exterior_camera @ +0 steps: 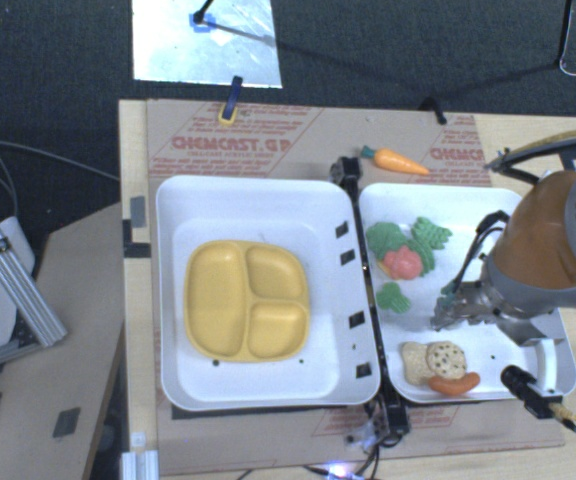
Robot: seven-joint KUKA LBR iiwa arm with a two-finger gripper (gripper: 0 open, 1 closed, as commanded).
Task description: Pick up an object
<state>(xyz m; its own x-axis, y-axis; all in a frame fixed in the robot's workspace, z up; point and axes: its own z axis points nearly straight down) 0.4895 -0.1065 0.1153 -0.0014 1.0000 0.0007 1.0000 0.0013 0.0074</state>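
Observation:
My gripper (446, 311) hangs low over the right bin (488, 206), near its middle, with the orange-banded arm behind it to the right. Just left of it lies a small green toy vegetable (394, 297). Further up are a pink piece (404, 262) among green leafy toys (386, 236) and a green ridged piece (430, 234). Below the gripper lie a speckled cookie (446, 358) on a pale slice (416, 360) and a red sausage (454, 384). Nothing shows between the fingers.
The left bin (258, 200) holds a yellow three-part plate (246, 300). A toy carrot (396, 161) lies on the cardboard behind the bins. A black divider with clips (360, 268) runs between the two bins. A metal frame (8, 278) stands at the far left.

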